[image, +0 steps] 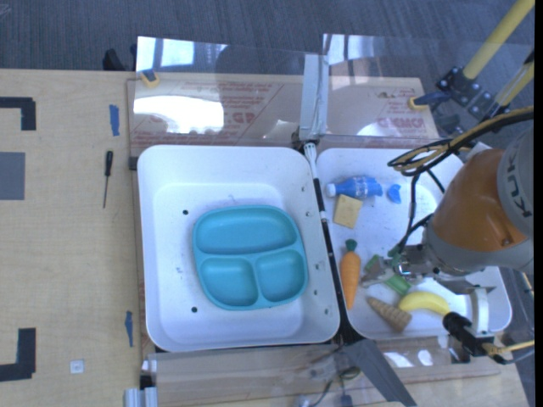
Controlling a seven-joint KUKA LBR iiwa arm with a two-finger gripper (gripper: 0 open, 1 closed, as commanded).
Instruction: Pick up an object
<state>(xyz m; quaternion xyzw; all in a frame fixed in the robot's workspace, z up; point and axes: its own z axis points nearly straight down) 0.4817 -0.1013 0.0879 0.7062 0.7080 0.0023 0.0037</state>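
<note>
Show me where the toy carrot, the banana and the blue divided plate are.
toy carrot (pixel 349 278), camera view, middle of its orange body.
banana (pixel 424 303), camera view, middle of its yellow curve.
blue divided plate (pixel 248 229), camera view, bare floor of its long top compartment.

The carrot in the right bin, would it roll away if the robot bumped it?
Probably a little. The carrot looks round and tapered, so a sideways push would likely swing it in a curve rather than roll it straight. It looks like a smooth plastic toy, so probably light, stiff and somewhat slippery. The bin wall beside it should stop it.
</note>
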